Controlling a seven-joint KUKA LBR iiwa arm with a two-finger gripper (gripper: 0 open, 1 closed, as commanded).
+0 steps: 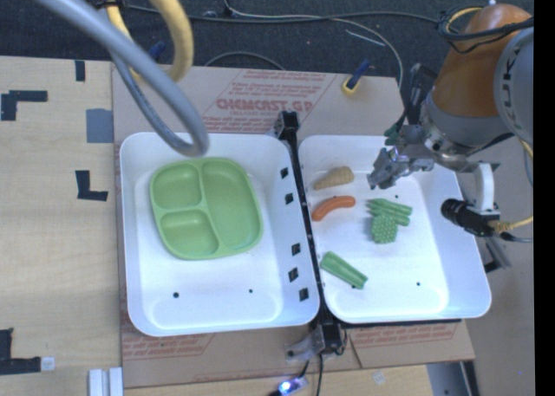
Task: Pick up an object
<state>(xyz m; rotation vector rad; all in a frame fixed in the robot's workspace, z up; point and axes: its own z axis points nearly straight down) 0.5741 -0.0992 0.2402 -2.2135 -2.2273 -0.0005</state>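
A grey arm reaches in from three o'clock, its gripper (382,176) hovering over the right bin (451,290), fingers close together and holding nothing. The nearest objects — a tan piece (333,178) at nine o'clock of it, green broccoli (386,219) at six — lie apart, so a straight descent on one should grip cleanly.

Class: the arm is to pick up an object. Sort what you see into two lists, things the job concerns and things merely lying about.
Job:
gripper
tan piece
orange carrot
broccoli
green pod
right bin

Lying about:
green divided plate
left bin
yellow hose
grey hose
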